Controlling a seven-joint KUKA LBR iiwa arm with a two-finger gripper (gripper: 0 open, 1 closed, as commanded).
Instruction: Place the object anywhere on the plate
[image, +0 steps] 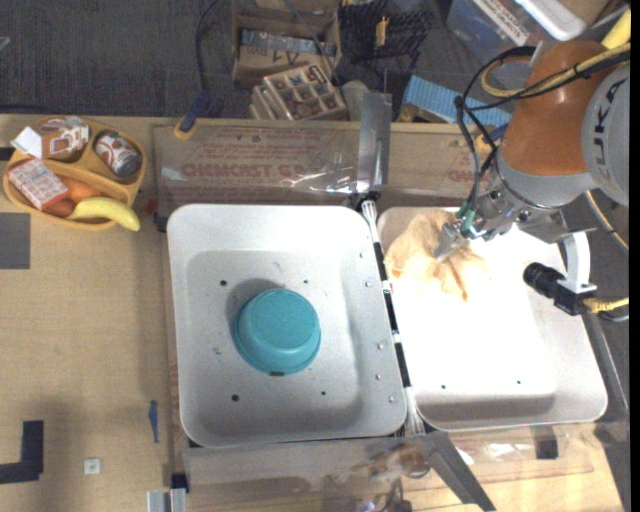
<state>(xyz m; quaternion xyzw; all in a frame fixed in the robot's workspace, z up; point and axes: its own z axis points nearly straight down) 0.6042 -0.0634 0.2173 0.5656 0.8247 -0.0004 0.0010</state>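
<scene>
The grey KUKA arm with its orange band (545, 95) reaches in from the right, wrist bent downward. Its two-finger metal gripper (455, 240) points down and leftward, hanging low.

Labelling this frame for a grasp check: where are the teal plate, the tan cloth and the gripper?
teal plate (278, 331), camera view, its upturned centre.
tan cloth (420, 248), camera view, its left fold.
gripper (455, 238), camera view, at its fingertips.

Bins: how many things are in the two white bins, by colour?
Teal: 1, the upside-down bowl or plate in the left bin
Pale orange: 1, the crumpled cloth in the right bin, under the gripper
Total: 2
</scene>
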